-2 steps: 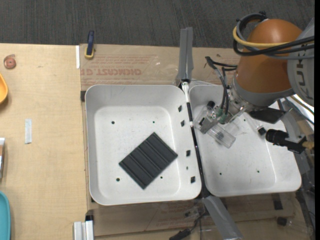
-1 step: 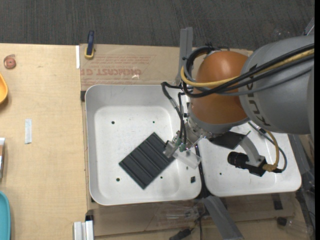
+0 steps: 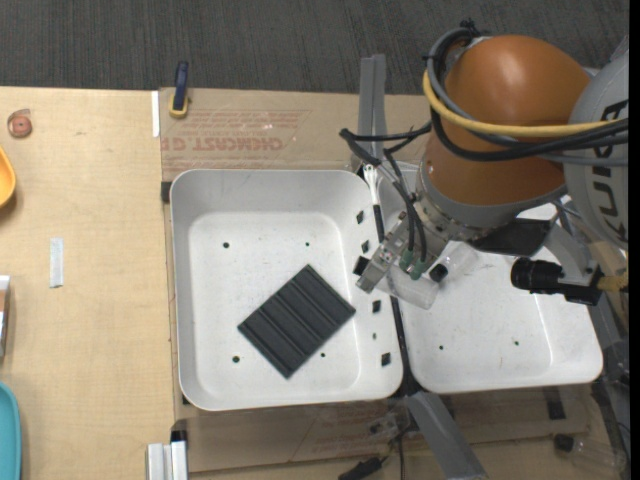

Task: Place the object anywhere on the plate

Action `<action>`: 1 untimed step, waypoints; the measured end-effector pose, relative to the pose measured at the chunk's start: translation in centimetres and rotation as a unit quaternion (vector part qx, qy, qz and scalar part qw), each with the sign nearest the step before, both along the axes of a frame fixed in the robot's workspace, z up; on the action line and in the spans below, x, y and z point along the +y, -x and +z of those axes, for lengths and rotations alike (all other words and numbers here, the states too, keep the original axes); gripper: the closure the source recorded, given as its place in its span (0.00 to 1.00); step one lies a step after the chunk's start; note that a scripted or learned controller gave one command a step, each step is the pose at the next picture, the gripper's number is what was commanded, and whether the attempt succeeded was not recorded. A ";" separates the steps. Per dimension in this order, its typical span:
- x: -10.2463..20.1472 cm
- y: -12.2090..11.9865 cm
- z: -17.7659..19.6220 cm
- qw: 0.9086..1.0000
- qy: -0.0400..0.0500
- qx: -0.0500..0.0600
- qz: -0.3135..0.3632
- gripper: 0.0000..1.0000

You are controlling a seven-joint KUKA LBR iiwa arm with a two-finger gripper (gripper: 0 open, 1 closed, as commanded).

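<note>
One dark ribbed plate (image 3: 297, 320) in left bin (image 3: 200, 208); end effector (image 3: 400, 268) mostly hidden under arm (image 3: 500, 108), grip state can't tell.

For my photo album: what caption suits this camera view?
Robot arm's hand hovers between two white bins; a dark ridged plate lies in one.

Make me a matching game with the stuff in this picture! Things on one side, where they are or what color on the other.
Things:
1. dark ribbed plate
2. claw
3. band on the arm
4. blue clamp

Clues:
A. orange
B. lying in the left bin
C. at the cardboard's top edge
D. over the seam between the two bins

Pairs: 1-B, 2-D, 3-A, 4-C
</note>
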State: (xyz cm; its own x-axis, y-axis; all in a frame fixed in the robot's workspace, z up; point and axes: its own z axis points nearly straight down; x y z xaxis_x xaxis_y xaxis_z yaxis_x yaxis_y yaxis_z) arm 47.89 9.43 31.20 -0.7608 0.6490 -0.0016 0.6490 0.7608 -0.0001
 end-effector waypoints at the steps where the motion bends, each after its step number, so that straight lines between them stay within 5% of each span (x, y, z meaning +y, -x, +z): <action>1: 5.9 -1.9 -10.8 0.985 0.000 0.002 0.172 1.00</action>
